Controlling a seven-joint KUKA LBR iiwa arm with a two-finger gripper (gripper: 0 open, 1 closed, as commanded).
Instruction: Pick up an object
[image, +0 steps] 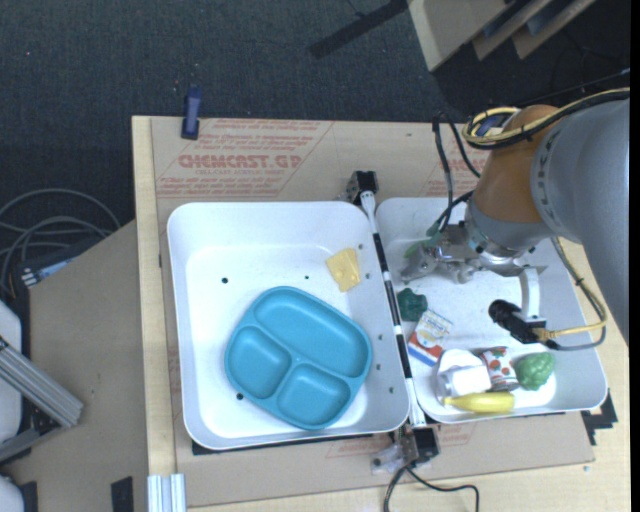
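So from the overhead camera, the grey arm with the orange band (510, 180) comes in from the right and hangs over the far part of the right bin (590, 385). The tool (440, 262) sits low at the far-left corner of that bin, metal bits pointing left toward the divider between the two bins. Honestly can't tell how the tool is set, it's too small and cluttered there, and I can't see anything caught in it.

The stuff to pick from is all nearer than the tool. A small dark green object (411, 303) lies just near-left of the tool, close to the divider, looks apart from it but only just. A bit nearer again there's a small white packet with red and blue on it (430, 335). Then along the near edge of the right bin: a white cup-like thing (462, 372), a yellow banana (480, 403) lying flat right beside it, a small printed carton (499, 369), and a green bumpy item (536, 370) furthest right. Those are well apart from the tool.

Left bin (190, 300) has a blue divided plate (298, 355) sitting near-centre and a yellow cheese-looking piece (344, 269) at the far right of it, by the divider. Both bins rest on a cardboard-covered surface (250, 160).
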